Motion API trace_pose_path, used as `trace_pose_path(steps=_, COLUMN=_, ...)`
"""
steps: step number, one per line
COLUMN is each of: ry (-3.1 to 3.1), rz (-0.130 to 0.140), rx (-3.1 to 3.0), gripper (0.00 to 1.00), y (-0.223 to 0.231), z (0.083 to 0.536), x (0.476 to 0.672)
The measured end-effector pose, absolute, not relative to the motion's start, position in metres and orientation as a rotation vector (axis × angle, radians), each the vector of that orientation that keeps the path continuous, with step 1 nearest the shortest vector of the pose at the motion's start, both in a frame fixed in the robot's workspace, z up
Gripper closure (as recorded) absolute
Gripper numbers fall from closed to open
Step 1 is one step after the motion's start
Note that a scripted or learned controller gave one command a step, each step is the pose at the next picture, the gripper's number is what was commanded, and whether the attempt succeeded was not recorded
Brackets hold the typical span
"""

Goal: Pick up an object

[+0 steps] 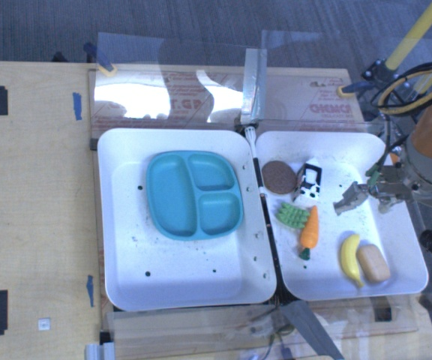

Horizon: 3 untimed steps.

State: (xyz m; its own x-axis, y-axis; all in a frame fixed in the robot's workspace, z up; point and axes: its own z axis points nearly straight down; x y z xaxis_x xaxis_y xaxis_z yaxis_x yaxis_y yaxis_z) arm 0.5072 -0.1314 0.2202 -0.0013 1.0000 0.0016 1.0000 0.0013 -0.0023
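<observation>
The right bin [328, 285] holds a brown round cookie [279, 176], a black-and-white toy cow [309, 183], a green leafy piece [292, 215], an orange carrot [310, 229], a yellow banana [349, 259] and a tan bread roll [373, 263]. My gripper [349, 199] hangs over the right part of this bin, above and to the right of the carrot, with nothing seen between its fingers. It stands apart from every object.
The left bin [126, 276] carries a teal divided plate [194, 194]. A clear plastic wall [201, 88] rises behind both bins. Yellow and black cables [411, 81] hang at the upper right near the arm.
</observation>
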Motion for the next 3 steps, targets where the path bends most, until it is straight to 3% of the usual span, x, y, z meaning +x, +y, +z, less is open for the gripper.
trace_pose_path(steps=1, ry=-2.265, rz=-0.006, rx=-2.184, gripper=0.00, y=-0.122, z=0.103, x=0.546)
trace_pose_path(steps=2, ry=-2.333, rz=-0.013, rx=-2.128, gripper=0.00, y=-0.116, z=0.093, x=0.526)
trace_pose_path(steps=3, ry=-2.326, rz=-0.013, rx=-2.132, gripper=0.00, y=-0.116, z=0.092, x=0.590)
